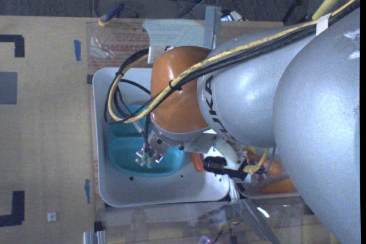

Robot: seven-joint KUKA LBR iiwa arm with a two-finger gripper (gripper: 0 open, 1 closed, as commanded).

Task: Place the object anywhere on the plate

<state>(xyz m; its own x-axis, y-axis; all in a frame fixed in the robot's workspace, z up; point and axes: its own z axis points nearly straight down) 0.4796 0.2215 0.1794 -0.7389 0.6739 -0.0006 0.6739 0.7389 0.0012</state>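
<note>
- The tool (147, 158) hangs over the teal plate (123, 151) in the left bin (108, 180); I cannot tell its state.
- Something small and greenish shows at its tip, perhaps the object, too blurred to confirm.
- Judged: placement near, release not confirmed.

The grey arm (269, 106) reaches in from the right, its orange band (174, 94) above the wrist; the gripper (147, 158) points down.

One fixed cam above, slanted down on bins (114, 191); arm (274, 94) close, from right.
</note>
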